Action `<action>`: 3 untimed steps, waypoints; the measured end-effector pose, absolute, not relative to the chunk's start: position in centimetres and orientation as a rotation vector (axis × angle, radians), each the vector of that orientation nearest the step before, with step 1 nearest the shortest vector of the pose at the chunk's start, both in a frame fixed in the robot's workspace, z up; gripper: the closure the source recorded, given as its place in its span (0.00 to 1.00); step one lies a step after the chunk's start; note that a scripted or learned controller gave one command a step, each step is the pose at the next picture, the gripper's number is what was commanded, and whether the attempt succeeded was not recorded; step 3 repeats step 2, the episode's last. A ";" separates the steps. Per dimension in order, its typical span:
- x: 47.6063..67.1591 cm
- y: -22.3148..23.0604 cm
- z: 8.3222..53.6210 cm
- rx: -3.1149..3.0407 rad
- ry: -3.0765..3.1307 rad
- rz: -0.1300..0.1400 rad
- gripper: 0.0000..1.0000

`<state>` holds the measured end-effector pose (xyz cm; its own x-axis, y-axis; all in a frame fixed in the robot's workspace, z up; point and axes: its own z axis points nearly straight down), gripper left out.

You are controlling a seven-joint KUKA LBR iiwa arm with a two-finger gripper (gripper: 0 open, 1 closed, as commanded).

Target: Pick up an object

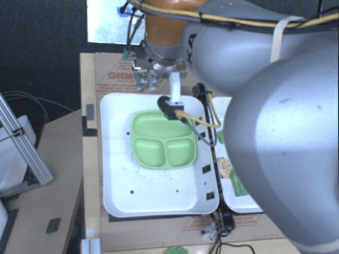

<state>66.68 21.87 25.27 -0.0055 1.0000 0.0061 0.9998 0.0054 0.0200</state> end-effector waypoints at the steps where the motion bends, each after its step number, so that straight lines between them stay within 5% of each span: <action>1: 66.3 21.8 24.1 2.216 2.225 0.004 0.00; 2: 66.7 14.3 8.6 2.229 2.218 -0.013 0.00; 3: 66.7 14.3 8.6 2.229 2.218 -0.013 0.00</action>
